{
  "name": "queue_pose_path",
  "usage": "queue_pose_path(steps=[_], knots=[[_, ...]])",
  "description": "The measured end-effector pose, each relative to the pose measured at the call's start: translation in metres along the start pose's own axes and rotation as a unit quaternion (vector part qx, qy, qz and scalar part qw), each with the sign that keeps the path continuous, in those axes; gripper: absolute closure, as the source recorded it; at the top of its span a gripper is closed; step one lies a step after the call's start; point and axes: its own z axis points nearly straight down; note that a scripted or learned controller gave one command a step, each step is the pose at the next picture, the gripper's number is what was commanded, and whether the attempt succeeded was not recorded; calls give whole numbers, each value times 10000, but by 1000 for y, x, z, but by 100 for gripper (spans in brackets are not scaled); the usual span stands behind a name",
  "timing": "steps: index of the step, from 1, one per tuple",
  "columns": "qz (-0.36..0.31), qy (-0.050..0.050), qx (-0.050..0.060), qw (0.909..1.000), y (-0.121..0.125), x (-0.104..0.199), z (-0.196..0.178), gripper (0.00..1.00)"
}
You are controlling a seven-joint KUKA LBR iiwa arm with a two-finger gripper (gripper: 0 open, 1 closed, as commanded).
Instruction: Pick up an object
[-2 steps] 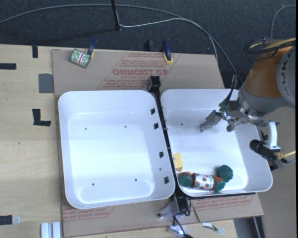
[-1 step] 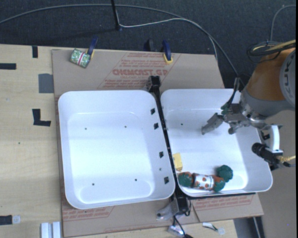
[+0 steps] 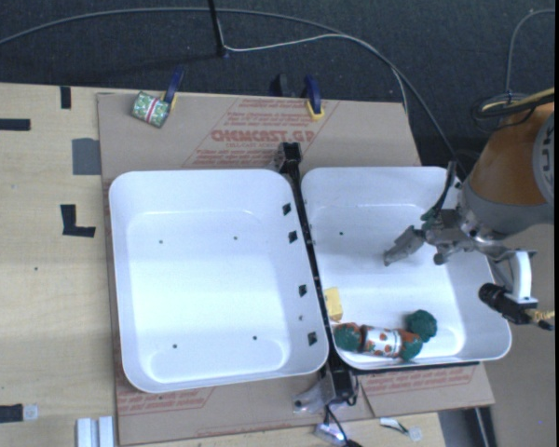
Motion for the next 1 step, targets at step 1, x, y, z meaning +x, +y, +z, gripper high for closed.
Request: queue_pose_path(steps=[1], knots=[[4,-3,-8,10000,3,-41,-5,0]])
